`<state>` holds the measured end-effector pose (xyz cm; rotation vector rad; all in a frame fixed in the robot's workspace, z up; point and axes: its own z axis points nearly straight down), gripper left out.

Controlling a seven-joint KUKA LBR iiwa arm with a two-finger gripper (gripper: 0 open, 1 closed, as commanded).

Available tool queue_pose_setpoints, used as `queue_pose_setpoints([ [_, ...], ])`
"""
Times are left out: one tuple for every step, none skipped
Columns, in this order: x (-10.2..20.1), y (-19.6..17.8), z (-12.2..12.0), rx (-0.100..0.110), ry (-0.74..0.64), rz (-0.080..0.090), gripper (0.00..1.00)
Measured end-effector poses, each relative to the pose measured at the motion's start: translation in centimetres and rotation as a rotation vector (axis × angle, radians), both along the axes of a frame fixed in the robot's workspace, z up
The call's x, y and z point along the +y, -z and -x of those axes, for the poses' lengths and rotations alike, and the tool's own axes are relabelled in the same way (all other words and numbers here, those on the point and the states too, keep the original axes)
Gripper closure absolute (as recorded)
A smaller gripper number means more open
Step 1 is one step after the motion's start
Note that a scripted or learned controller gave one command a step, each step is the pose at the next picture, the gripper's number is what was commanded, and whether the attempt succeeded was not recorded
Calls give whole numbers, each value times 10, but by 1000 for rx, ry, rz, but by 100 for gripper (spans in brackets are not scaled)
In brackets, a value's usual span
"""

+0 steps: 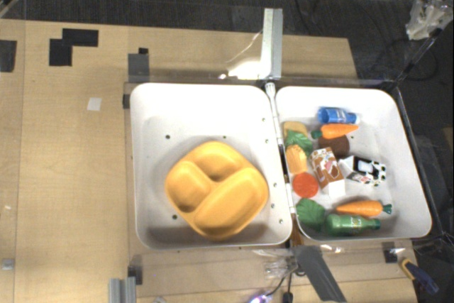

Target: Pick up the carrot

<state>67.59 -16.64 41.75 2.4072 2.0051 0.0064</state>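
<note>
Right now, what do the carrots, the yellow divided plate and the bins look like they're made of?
Carrots and: likely molded toy plastic; uniform orange, smooth, with a faint sheen.
Yellow divided plate: seemingly hard plastic, semi-gloss; soft highlights on rounded compartment edges.
Left bin and right bin: look like thin white plastic, possibly painted metal; matte, rounded corners, small dark spots in the left bin's floor.
</note>
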Motion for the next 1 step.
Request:
queue_pose_setpoints([
  [26,-17,7,6,-121,-3,100],
])
